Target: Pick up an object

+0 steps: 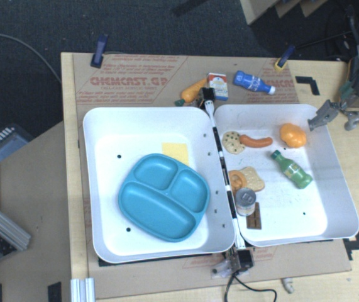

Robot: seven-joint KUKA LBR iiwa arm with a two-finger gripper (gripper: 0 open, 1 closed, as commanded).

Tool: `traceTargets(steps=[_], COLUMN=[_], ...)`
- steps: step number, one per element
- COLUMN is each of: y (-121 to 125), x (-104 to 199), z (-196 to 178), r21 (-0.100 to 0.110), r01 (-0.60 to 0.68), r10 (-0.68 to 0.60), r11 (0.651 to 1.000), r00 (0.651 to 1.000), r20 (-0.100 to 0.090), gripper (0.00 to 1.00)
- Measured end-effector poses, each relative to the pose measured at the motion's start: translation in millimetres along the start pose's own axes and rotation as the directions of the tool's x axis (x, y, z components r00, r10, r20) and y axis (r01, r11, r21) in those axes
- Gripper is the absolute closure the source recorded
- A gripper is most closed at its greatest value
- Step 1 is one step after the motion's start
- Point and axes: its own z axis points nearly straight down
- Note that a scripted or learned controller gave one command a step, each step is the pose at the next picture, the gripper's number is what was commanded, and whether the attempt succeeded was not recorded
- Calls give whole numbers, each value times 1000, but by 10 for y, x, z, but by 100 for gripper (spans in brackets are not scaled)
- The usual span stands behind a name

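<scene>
Hand (320,119) hovers at the right bin's (330,222) upper right rim, nothing visibly in it; blur leaves me unable to tell its state. Nearest lies the orange (293,135), just left of it inside the bin, with a green bottle (291,170) below and a sausage (256,141) farther left.

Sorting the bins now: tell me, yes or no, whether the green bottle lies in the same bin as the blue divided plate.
No: the green bottle lies in the right bin, while the blue divided plate sits in the left bin.
</scene>
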Motion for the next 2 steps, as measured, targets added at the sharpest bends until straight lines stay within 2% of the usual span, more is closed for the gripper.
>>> traceTargets(steps=[1,2], y=[237,-58], x=[-69,487], z=[1628,1736], r21=[0,2], r01=[3,1], r10=[-3,-1], r11=[1000,1000], r00=[1000,1000], r20=[-6,-2], gripper=[0,0])
